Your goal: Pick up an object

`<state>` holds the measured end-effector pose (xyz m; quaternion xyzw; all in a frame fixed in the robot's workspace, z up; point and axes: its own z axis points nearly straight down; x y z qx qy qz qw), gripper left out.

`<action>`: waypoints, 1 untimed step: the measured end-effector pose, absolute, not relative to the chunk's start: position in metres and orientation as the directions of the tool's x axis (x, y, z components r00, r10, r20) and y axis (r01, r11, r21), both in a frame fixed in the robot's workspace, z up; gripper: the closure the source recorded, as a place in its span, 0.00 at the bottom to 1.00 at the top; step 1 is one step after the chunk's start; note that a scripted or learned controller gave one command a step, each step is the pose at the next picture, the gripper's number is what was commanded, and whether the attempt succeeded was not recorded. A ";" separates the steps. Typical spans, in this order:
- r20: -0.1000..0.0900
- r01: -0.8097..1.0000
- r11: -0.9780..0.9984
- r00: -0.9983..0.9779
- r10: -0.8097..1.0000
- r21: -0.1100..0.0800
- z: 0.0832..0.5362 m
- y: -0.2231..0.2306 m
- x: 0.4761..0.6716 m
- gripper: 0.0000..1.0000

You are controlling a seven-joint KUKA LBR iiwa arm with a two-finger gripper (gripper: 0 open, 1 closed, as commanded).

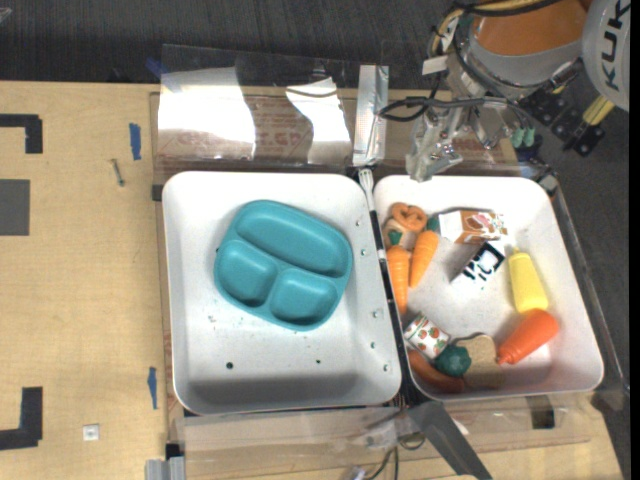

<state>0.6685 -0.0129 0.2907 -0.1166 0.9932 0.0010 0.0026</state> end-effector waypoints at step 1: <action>-0.001 -0.344 0.939 -0.939 -0.344 0.000 0.246 -0.083 0.615 1.00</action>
